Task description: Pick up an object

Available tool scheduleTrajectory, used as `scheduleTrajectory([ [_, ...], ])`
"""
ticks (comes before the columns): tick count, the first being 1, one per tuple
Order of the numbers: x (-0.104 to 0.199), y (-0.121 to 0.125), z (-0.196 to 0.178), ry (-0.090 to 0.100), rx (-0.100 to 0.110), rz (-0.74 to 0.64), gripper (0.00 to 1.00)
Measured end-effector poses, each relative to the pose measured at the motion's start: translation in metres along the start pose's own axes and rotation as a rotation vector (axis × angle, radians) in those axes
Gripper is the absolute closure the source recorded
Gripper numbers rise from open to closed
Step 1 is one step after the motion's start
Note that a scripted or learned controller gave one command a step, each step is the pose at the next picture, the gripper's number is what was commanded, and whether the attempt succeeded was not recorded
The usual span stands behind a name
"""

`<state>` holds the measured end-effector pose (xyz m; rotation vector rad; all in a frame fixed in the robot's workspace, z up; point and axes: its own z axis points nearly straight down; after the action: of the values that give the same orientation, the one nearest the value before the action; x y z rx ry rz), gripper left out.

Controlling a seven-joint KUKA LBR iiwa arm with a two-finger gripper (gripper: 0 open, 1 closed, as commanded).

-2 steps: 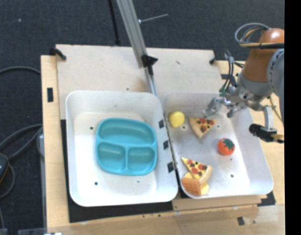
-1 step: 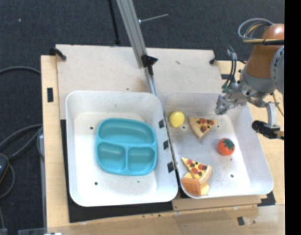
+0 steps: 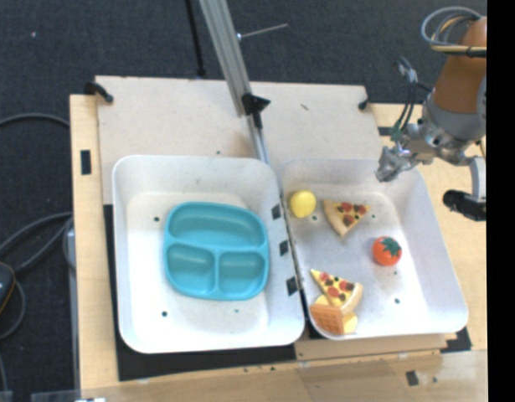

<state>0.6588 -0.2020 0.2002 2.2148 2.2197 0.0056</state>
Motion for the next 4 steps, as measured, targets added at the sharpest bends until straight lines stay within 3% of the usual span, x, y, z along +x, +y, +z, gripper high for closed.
scheduleTrajectory([
  [1,0.0,0.001,-0.003,0.001,0.004,-0.002,1.0],
  [4,0.161,-0.002,-0.017,0.003,0.007,-0.005,1.0],
])
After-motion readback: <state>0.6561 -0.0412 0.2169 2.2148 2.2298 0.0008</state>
